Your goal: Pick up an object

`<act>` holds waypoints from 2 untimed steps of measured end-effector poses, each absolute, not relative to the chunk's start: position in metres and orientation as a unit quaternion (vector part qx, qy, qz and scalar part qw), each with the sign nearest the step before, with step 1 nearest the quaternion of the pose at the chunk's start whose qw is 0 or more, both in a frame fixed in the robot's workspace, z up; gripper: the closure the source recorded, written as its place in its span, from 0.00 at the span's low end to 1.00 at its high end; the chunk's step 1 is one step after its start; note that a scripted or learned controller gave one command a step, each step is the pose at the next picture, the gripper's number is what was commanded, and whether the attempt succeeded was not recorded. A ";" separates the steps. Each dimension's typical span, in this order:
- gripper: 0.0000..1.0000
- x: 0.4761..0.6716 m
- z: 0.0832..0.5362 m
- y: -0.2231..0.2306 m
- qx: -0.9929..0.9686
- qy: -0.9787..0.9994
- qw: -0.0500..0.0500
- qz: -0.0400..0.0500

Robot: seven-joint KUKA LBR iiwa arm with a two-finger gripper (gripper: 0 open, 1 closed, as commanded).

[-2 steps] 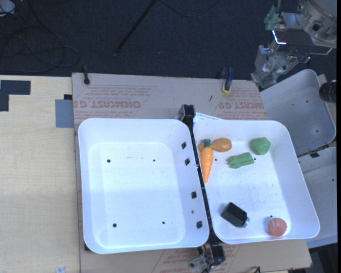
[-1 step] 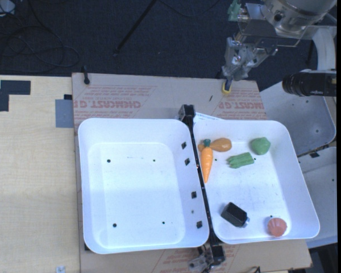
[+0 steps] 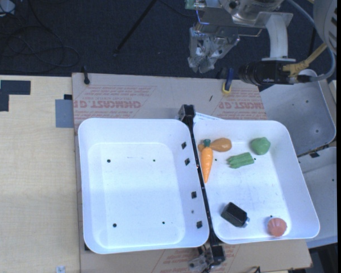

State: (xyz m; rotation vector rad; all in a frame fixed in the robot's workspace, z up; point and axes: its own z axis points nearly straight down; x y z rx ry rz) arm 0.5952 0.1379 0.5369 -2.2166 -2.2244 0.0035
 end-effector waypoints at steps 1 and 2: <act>1.00 0.616 0.536 0.230 -0.705 -0.710 0.001 0.001; 1.00 0.640 0.537 0.246 -0.705 -0.709 0.000 0.002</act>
